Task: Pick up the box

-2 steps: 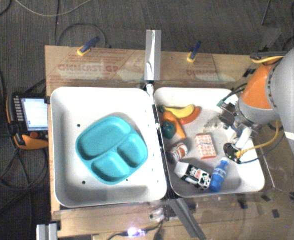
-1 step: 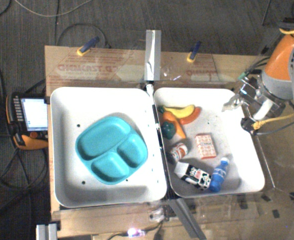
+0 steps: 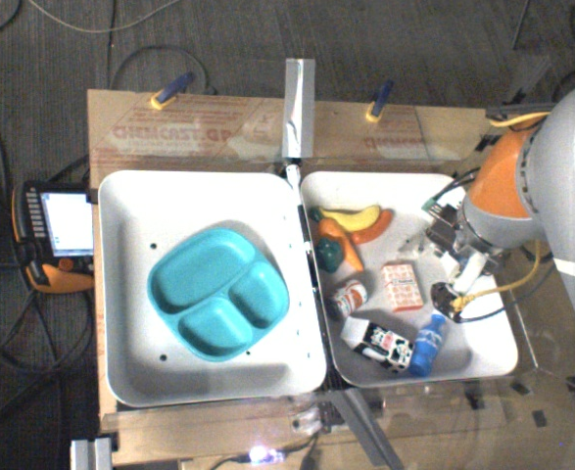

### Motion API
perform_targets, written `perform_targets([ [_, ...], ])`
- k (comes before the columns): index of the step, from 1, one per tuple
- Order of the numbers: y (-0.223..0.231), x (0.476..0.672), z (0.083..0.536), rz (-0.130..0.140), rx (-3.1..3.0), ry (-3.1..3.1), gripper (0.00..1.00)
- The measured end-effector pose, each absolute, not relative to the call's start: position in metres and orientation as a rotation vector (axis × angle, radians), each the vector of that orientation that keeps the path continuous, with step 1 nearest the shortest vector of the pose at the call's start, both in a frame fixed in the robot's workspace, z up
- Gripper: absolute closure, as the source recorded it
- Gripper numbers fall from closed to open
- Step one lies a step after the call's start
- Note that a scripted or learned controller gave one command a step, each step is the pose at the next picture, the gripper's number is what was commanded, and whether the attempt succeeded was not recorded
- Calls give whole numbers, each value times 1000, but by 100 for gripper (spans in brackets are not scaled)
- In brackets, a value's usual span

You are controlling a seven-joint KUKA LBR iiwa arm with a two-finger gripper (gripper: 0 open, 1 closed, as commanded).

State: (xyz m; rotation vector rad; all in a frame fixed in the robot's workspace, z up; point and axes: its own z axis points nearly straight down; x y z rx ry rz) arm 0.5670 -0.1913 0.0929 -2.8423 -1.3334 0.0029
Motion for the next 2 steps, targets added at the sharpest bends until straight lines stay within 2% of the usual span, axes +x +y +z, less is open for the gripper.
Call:
perform_targets([
  [1,-217,574,146,5,-2875,-1263,0],
  [2,-216,573,154,10,-2871,-1265,100],
])
